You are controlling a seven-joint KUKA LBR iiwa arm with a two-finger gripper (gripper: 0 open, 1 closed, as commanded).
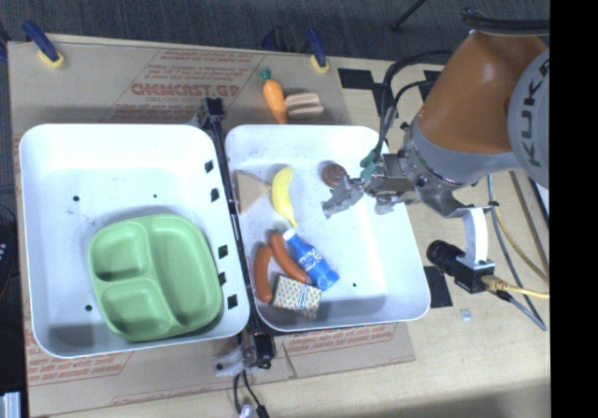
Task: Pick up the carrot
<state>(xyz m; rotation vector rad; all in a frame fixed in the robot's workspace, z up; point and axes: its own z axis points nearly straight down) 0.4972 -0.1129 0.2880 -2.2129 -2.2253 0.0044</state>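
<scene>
The carrot (273,98) is small and orange with a green top. It lies on the cardboard just behind the right bin (402,248), outside its far rim, beside a tan bun-like item (304,106). My gripper (339,200) hangs over the right half of the right bin, well in front of and to the right of the carrot. It is close to a brown round item (333,173) and nothing shows in its grasp.
The right bin also holds a banana (282,194), a tan wedge (249,190), two reddish sausage shapes (287,260), a blue packet (314,264) and a small patterned box (297,296). A green divided plate (155,276) lies in the left bin (56,154).
</scene>
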